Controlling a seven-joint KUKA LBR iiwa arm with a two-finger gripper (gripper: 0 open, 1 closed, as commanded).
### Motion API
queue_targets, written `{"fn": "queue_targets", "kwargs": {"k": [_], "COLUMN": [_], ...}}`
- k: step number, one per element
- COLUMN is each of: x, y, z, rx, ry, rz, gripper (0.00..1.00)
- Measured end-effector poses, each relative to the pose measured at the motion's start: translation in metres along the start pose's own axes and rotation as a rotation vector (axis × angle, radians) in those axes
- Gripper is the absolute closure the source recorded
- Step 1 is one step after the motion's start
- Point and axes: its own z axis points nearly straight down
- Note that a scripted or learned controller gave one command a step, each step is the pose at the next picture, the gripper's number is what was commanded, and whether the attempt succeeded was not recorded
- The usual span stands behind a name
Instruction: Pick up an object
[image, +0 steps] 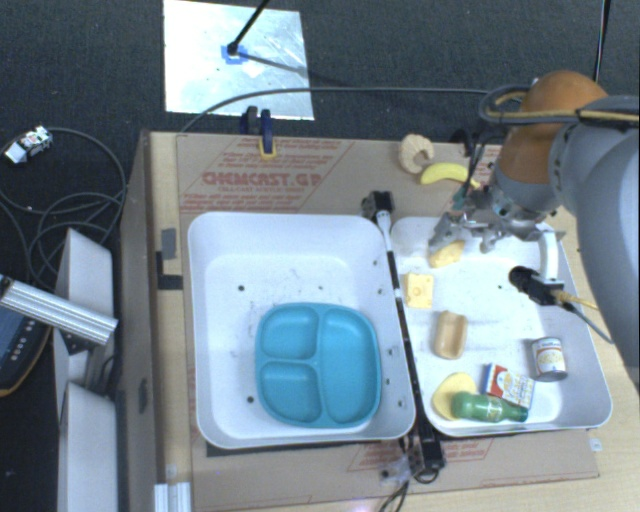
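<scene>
My gripper (465, 238) hangs low over the far end of the right bin (590, 400), its fingers spread open. A small yellow chunk (447, 255) lies on the bin floor right under the left fingertip (440, 238), not between the fingers. Nearer the camera in the same bin are a yellow cheese wedge (419, 290), a tan bread roll (450, 334), a small can (547, 358), a red-and-white box (508, 385), a green bottle (488, 407) and a yellow round piece (450, 388).
The left bin (230, 250) holds a blue divided plate (318, 362). A banana (443, 173) and a beige ring-shaped item (415, 152) lie on the bench behind the right bin. The arm's grey body crowds the right side.
</scene>
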Motion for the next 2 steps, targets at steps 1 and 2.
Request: {"fn": "queue_targets", "kwargs": {"k": [1, 2], "x": [0.006, 0.020], "y": [-0.063, -0.110], "z": [0.012, 0.042], "rx": [0.004, 0.004], "ry": [0.001, 0.001], "rz": [0.000, 0.001], "gripper": [0.00, 0.00]}}
